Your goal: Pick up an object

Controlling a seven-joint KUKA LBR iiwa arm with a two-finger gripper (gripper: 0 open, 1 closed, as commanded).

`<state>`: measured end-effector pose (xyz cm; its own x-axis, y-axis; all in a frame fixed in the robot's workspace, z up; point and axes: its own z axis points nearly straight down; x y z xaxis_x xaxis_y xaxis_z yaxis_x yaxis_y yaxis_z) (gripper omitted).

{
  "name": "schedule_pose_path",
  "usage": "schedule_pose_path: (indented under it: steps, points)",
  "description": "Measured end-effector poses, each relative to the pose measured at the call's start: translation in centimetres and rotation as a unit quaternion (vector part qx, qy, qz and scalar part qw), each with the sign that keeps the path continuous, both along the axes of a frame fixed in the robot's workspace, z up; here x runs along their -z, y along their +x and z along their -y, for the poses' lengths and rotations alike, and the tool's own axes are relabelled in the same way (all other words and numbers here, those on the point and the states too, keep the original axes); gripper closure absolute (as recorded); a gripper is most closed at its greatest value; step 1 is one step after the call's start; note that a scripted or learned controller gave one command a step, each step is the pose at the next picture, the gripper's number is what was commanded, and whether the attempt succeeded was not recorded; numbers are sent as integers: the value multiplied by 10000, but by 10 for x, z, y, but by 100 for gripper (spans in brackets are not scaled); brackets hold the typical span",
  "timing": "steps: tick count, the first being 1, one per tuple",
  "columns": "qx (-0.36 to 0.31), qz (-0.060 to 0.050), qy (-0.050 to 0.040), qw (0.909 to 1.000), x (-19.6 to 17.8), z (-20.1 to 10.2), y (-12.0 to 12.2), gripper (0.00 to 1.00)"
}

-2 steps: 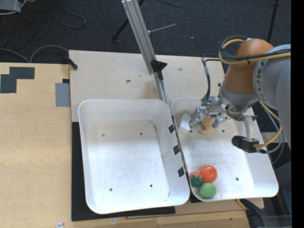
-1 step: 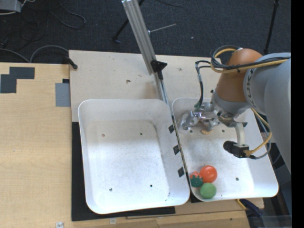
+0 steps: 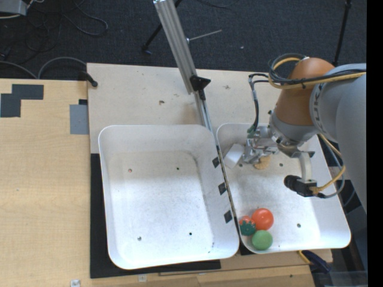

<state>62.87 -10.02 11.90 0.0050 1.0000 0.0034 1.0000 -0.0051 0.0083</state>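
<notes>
My gripper (image 3: 255, 152) hangs low over the far left part of the right bin (image 3: 311, 229), beneath the orange wrist band. A small grey-white block (image 3: 232, 156) lies just left of it, near the bin's wall. A tan lump (image 3: 261, 164) sits directly below the gripper, partly hidden by it. At the bin's near left corner rest a red ball (image 3: 263, 218), a green ball (image 3: 261, 240) and a small dark green and red piece (image 3: 246, 225). These three lie well apart from the gripper.
The left bin (image 3: 155, 196) stands beside the right one, sharing a divider with black clips (image 3: 221, 188). A slanted aluminium post (image 3: 179, 46) rises behind the bins. A black cable loop (image 3: 302, 185) hangs off the arm over the right bin.
</notes>
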Motion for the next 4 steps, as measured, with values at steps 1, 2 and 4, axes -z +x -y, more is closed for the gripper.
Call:
schedule_pose_path:
  steps: [1, 2, 4]
  points:
    - [9, -24, -20, 10000, -62, 6, -3, 100]
    - [-23, -24, -19, 10000, -115, 8, -3, 100]
    - [-43, -68, -2, 10000, -81, -46, -27, 100]
